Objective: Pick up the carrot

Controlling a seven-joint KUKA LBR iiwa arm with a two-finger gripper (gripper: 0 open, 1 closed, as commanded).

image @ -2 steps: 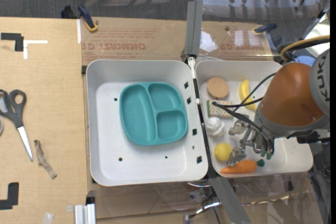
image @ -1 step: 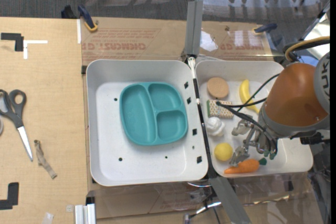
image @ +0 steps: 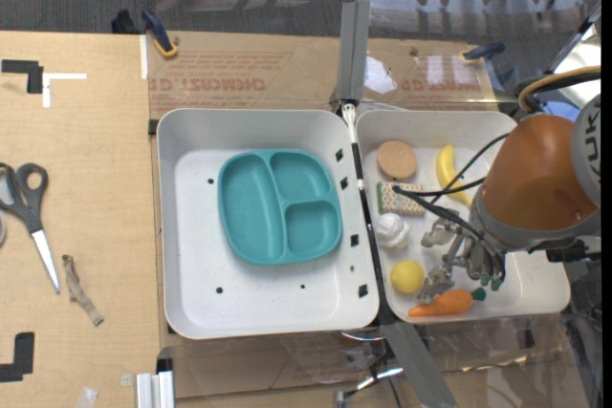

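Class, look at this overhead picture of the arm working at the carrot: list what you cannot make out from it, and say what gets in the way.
- The hand, camera view: too small and cluttered with cables to tell how it stands or whether it touches the carrot.
- Right bin: its middle and right part are hidden under the arm.
- Banana: its lower end is crossed by cables.
- The patterned item below the round biscuit-like piece: too small to name.

Red print ran across the cardboard sheet (image: 229,72) behind the left bin (image: 182,205), seen upside down and mirrored, so only a few letters resembling "CHEMICAL" and "GE" could be guessed at, not read for sure. Similar red print on the cardboard (image: 440,72) behind the right bin (image: 535,296) was too blurred by glare to read
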